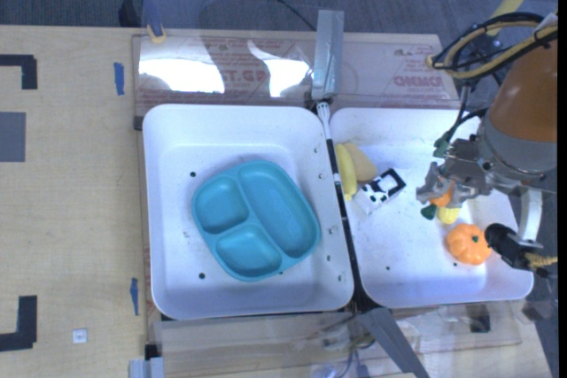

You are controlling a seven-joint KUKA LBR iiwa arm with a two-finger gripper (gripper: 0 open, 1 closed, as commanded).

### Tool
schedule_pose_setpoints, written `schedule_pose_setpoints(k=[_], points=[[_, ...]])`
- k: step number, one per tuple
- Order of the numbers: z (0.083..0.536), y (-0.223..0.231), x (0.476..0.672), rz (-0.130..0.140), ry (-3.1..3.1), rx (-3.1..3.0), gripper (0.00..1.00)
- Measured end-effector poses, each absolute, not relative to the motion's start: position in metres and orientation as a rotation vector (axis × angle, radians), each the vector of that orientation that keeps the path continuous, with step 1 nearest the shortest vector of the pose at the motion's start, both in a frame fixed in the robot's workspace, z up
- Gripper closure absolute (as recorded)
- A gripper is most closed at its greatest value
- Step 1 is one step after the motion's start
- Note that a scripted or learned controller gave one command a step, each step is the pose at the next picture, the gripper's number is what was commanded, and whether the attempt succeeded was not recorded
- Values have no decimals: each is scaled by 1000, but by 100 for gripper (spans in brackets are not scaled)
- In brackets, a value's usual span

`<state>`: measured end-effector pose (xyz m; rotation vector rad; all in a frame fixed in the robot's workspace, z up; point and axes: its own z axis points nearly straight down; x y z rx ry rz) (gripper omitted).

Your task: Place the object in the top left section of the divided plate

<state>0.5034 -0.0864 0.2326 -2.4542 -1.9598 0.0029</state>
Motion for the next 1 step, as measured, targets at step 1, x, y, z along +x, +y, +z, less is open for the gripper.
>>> schedule_pose_setpoints(k=[1], points=[[87,-106,481,-6,-2217,-2233,100]])
